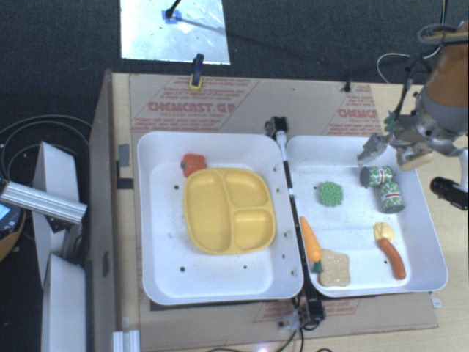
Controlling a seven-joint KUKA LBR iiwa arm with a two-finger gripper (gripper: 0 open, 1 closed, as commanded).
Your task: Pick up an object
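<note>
arm: enters from right, wrist low | gripper: jaws spread apart

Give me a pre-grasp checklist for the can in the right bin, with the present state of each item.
1. Target in view: the can lies on its side near the far right of the right bin. Ok.
2. Gripper position: the gripper is above the bin's far edge, just beyond the can, not over its middle. Not ok.
3. Finger opening: blurred. Cannot tell.
4. Nothing held already: blurred. Cannot tell.
5. Room around the can: the green ball and the sausage lie apart from it. Ok.
6. Wall clearance: the can lies close to the bin's right wall. Cannot tell.
</note>
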